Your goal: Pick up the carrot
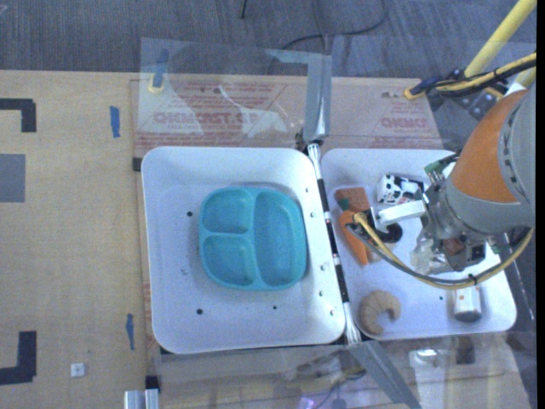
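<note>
Arm [494, 169] reached in from the right and sat over the right bin [502, 309]. Gripper [438, 245] hung low over the bin's middle, cluttered with cables; couldn't tell its state from this view. Carrot [353, 239] lay at a slant on the floor of the right bin, near its left wall, well left of the gripper, with a yellow cable [383, 244] crossing its upper end. Brown block [352, 199] was just above the carrot. Black-and-white toy cow [393, 187] lay up by the bin's top. Croissant [380, 309] lay near the bottom edge, small silver cylinder [467, 305] to its right. Left bin [170, 313] held a teal divided plate [253, 238], centred.
</note>
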`<act>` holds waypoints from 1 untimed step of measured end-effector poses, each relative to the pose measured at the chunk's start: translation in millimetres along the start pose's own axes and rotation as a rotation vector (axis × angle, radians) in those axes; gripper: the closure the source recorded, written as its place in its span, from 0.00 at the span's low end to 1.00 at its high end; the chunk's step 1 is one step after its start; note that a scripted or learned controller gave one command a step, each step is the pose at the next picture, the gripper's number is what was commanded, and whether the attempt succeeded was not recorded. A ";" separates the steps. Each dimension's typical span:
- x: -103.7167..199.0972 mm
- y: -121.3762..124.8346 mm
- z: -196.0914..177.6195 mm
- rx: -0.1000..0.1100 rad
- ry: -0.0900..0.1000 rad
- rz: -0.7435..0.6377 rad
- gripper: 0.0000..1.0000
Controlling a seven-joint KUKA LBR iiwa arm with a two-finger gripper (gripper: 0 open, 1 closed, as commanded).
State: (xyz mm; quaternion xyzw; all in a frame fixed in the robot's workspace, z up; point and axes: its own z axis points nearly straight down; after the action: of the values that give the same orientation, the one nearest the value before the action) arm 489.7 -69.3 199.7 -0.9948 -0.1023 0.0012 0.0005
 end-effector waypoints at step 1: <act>24.2 28.9 111.1 0.001 0.010 -0.191 1.00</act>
State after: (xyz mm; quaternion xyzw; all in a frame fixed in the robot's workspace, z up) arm 519.0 -92.5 88.5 -0.9804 -0.1968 -0.0036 0.0018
